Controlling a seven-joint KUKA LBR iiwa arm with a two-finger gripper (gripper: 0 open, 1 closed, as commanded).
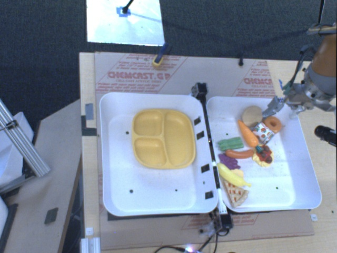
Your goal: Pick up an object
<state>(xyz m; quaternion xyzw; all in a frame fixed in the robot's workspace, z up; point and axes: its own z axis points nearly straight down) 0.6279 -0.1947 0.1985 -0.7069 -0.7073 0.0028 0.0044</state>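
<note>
Toy food (247, 152), heaped toward the left and upper part of the right bin (300, 194), at frame's lower right, within easy reach. Gripper (281, 107) poised at upper right beside the donut (273, 124); fingers' state impossible to tell. Yellow tray (163, 138) alone in the left bin (116, 194).

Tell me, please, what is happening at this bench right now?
A grey robot arm reaches in from the right, its gripper hovering over the far right corner of the right bin. That bin holds a heap of toy food: a carrot, a doughnut, a banana, a waffle and more. Nothing shows between its fingers, so no pick has been made yet. The left bin holds a yellow divided plate.
</note>
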